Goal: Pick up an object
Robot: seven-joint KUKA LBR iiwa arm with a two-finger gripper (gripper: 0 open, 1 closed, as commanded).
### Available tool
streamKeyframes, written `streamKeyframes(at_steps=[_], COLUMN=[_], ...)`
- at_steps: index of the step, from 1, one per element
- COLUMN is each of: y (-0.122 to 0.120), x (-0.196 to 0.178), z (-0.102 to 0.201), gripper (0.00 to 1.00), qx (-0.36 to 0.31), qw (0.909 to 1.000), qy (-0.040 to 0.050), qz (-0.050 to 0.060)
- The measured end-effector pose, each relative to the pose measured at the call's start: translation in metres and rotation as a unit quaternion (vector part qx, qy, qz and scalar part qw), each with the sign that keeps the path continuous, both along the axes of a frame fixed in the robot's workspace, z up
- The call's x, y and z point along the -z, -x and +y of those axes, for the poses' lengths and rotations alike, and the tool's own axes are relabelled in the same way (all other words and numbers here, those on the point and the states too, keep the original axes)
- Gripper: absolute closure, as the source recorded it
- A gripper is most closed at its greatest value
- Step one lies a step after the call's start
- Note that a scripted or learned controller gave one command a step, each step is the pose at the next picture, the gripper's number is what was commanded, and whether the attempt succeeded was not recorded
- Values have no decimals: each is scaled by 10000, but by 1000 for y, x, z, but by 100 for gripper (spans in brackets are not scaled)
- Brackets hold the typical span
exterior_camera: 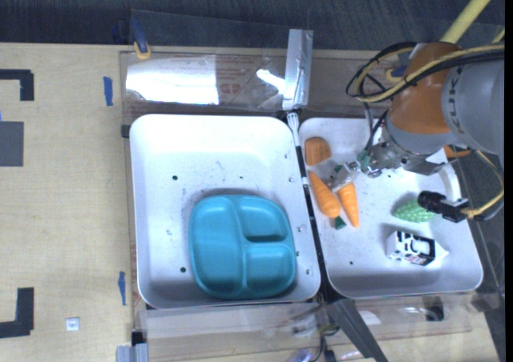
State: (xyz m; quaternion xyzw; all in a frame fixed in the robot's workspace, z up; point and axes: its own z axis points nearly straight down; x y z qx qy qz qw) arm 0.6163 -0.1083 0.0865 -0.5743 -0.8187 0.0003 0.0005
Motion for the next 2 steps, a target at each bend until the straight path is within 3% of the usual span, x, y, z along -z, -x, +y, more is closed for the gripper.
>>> streamKeyframes(at_steps=[1,2], y=[-2,24], x=[-9,-1], z=[0,-7], gripper=[100,100], qx=[4,-2235], qw=[10000,9747], qy=[-3,5], qz=[-9,-43])
